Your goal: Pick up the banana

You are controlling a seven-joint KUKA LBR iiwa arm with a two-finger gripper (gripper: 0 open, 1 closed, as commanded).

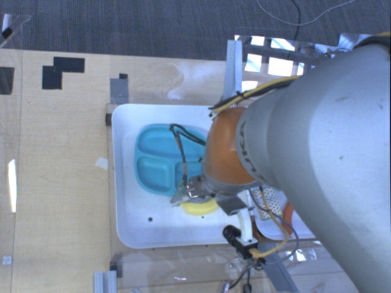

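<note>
Smooth yellow banana (200,208) lying curved on the glossy white bin (131,224), toward that bin's near edge, just beside a moulded turquoise plastic tray (157,160) with rounded compartments. The metal pincer (188,191) is hanging directly over the banana's upper side, seemingly touching it; the bulky grey arm (324,145) with its orange band is covering the fingers, so whether they are parted or gripping cannot be told. The wooden table (55,182) is showing a matte pale grain.

Wooden bench (55,182) (dark carpet (153,17) beyond)
</note>
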